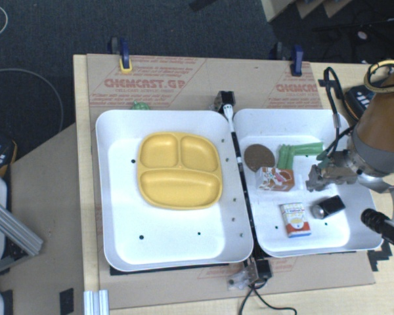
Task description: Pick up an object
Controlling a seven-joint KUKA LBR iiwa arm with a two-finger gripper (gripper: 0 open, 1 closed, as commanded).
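Two bins: I am looking at a left bin (118,235) and a right bin (276,238) sitting side by side on the bench (184,77), touching along their inner edges.
Nearest item: a small red and white box (294,218) is lying near the front of the right bin.
Beside it: a short dark cylinder (329,207) is lying just to the right of the box, apart from it.
Claw: the gripper (323,174) is hovering over the right side of the right bin, above the dark cylinder and right of the wrapper; I am unable to tell from here whether it is spread or pressed together, and I am seeing nothing between its tips.
Arm: the grey arm with its orange band (381,126) is reaching in from the right.
Middle of right bin: a red and white wrapper (276,178) is lying just below a brown disc (259,156).
Far side of right bin: a green object (301,153) is lying just right of the disc.
Left bin: a yellow divided plate (179,170) is sitting in the far half.
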